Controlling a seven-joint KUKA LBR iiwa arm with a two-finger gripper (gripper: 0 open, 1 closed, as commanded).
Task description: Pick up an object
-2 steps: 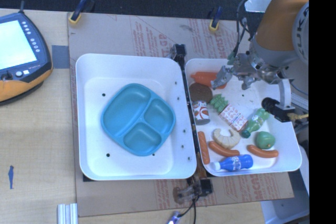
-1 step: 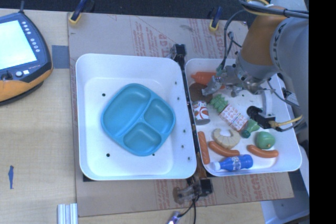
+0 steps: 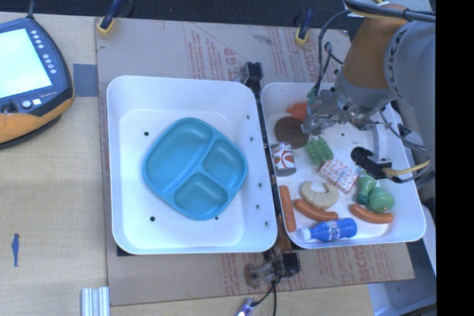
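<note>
On the counter (image 3: 52,196), over a sheet of brown cardboard (image 3: 185,48), two white bins side by side. In the left bin (image 3: 112,159), just a blue divided plate (image 3: 195,168), flat and turned at a slant, near the middle.

In the right bin (image 3: 404,233), a scatter of small things. At the far left corner, an orange piece (image 3: 298,112), and touching it on the near side a brown disc (image 3: 289,132). Just below the disc, against the left wall, a small can (image 3: 283,159) with a red and white label. Beside the can, toward the middle, a green ridged block (image 3: 320,152), then a red and white checked packet (image 3: 341,174) and a pale curved pastry (image 3: 320,195). Along the left wall, an orange sausage (image 3: 287,208); a second sausage (image 3: 315,211) under the pastry; a third (image 3: 372,215) toward the right, just below a green vegetable (image 3: 374,196). At the near edge, on its side, a blue and white bottle (image 3: 329,232).

Reaching in from the right, the grey and orange arm (image 3: 378,55). Low over the far left part of the right bin, the tool (image 3: 320,122), just beside the orange piece and the brown disc and right above the green block. How far open: cannot tell. Nothing seen in its grasp.

At the counter's left edge, an orange-cased tablet (image 3: 26,78).
</note>
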